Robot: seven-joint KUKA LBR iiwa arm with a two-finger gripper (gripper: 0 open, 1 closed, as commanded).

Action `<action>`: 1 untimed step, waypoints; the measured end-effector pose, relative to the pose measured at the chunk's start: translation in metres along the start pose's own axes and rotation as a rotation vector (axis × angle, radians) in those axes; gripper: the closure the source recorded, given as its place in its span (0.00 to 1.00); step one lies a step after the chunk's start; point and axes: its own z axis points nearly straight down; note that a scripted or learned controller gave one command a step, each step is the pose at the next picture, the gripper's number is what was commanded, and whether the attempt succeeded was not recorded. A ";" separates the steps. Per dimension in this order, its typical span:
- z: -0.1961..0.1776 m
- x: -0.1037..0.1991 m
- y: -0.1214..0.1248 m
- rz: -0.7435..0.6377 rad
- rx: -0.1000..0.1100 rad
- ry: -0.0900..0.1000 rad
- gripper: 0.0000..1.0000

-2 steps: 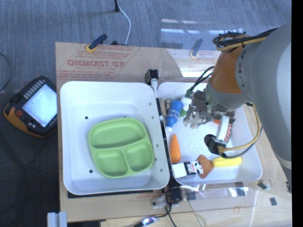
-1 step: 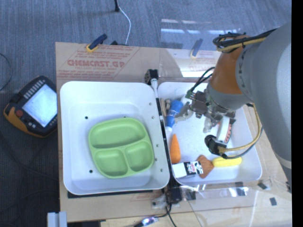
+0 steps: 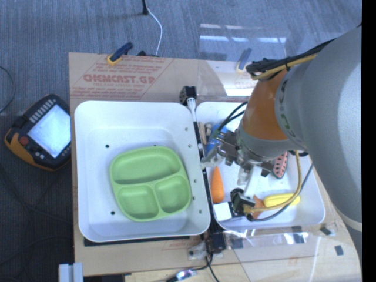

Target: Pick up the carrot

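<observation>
While you're on the camera view, the arm [image 3: 329,98] reaches in from 3 o'clock, and its orange band [image 3: 264,113] sits over the right bin [image 3: 311,216]. The claw [image 3: 232,154] hangs below that band, over the bin's 9 o'clock half. You can't tell whether it's released or clenched, because the wrist covers it.

The carrot [image 3: 217,185] lies in the right bin. Its long axis runs roughly 12 to 6, close along the bin's 9 o'clock wall. From the claw it's at about 7 o'clock, just beside it. You can't judge contact from here.

Also in the right bin:
- A yellow thing [image 3: 282,200] lies at 3 to 4 o'clock from the carrot, near the 6 o'clock wall, well apart from the carrot.
- A pink-and-white thing [image 3: 280,164] lies at 2 o'clock from the carrot, partly under the arm.
- A small blue thing [image 3: 222,131] sits at 12 o'clock from the carrot, mostly hidden.

The left bin [image 3: 88,128] sits edge to edge with the right one. It holds a green plate [image 3: 150,184] with three compartments, set toward the bin's 6 o'clock side.

Both bins rest on a brown board [image 3: 117,78] with red print. A yellow clamp [image 3: 119,51] sits on the board's 12 o'clock edge. A handheld controller [image 3: 38,134] with a lit screen lies on the grey carpet [image 3: 47,16], at 9 o'clock from the left bin.
</observation>
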 end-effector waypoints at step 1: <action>-0.001 -0.005 0.067 0.095 -0.005 -0.001 0.00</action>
